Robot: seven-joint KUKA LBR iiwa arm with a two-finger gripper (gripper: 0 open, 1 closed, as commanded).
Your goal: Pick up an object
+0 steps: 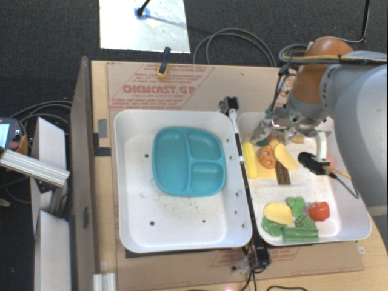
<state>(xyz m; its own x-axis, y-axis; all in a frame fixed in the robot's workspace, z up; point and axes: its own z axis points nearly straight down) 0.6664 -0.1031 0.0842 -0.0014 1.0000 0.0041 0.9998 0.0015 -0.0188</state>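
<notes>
Nothing lifted yet: I log gripper (274, 133) low over pretzel (265, 157), right bin (351, 223); its grip state I cannot tell.

The arm (354, 102) runs out of the picture at three o'clock, so its base is cut off, and its bulk hides the right bin's (351, 223) rim at one o'clock and part of the floor there. The gripper (280, 128) sits under the wrist, too dark and small to make out clearly. Toys (267, 156) crowd just below it, overlapping so that their outlines are hard to separate; a brown strip (282, 174) lies partly under a yellow piece (286, 157). At nine o'clock a grey rail (33, 167) is cut by the edge. The worktop (157, 83) is cropped at six o'clock, with a cable tangle (254, 262) blurred there.
</notes>
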